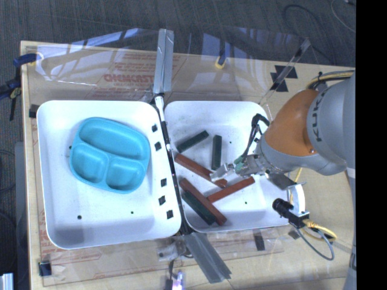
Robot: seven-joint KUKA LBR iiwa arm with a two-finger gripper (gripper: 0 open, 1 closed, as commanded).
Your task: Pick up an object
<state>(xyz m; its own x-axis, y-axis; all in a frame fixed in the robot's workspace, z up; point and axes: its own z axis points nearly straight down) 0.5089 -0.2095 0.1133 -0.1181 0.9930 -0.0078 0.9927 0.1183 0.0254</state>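
Two white bins are seen side by side on the bench. In the left bin (54, 210) a blue divided plate (110, 154) lies flat, well apart from everything else. The right bin (199, 110) holds a scatter of sticks: a dark green stick (191, 141) near the upper left, a second green stick (216, 151) standing more upright just to its right, a brown stick (192, 166) slanting below them, another brown stick (231, 189) toward the right, and a long stick (201, 202) with green and brown faces along the bottom left. The arm (314, 132) is reached in over the right bin's right wall, and much of that wall and corner is hidden beneath the orange band and grey body. The gripper (233, 169) is lowered among the sticks, near where the upper end of one brown stick meets the lower end of the other. The fingertips are small, pale and blurred against the white floor, so it cannot be told whether they are apart or together, nor whether any stick is touched. The right part of the arm is cut off.
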